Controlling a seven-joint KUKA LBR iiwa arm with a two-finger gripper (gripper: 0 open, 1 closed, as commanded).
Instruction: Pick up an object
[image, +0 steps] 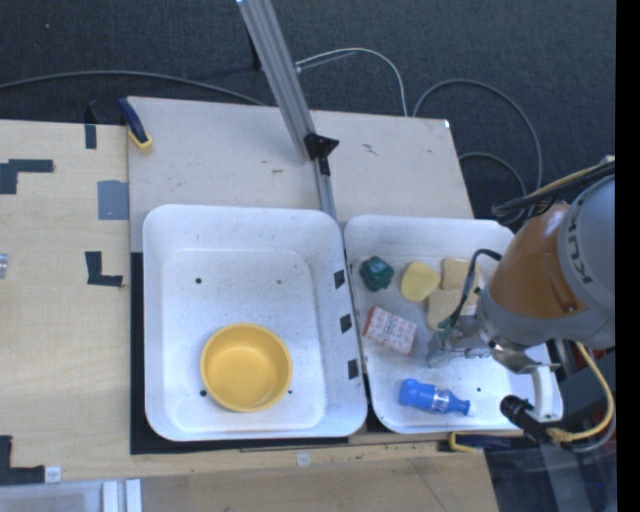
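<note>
The blue bottle (432, 397) lies on its side on the floor of the right bin (395, 228), near that bin's front wall. Its long axis runs roughly left to right across the view, dipping slightly toward the right, and its narrower, paler cap end points right, toward the arm. The body is a saturated blue, plump at the left end and tapering to the neck.

The gripper (447, 345) hangs above the bin floor just behind and slightly right of the bottle, apart from it. How far its fingers are spread cannot be told from this angle, since the wrist and the dark cable around it hide much of them, and nothing can be seen held between them.

Just left of the gripper lies a small pink-and-white box (389, 329), tilted on the diagonal. Behind it sits a dark green lump (376, 272), then a round yellow piece (420, 281) and a pale tan block (456, 274) close against the gripper's far side.

The grey arm with its orange band (535, 260) comes in from the right over the bin's rim. In the left bin (240, 225) a yellow bowl (246, 366) stands upright near the front.
</note>
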